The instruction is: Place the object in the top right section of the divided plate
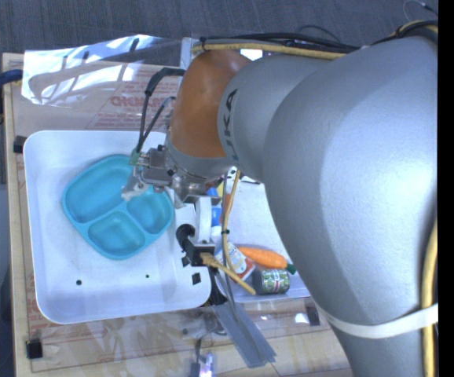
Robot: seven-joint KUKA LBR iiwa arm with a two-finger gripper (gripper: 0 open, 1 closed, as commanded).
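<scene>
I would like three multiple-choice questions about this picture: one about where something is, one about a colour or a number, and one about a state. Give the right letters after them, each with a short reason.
1. Where is the divided plate?
A. in the left bin
B. in the right bin
C. on the floor

2. What colour is the plate?
A. red
B. light blue
C. black

3. How does the carrot lie?
A. standing upright on the plate
B. flat in the right bin
C. hanging from a cable

Answers:
1 A, the plate rests on the floor of the left bin.
2 B, all its sections are light blue.
3 B, the carrot lies flat beside a can, under the arm.
</scene>
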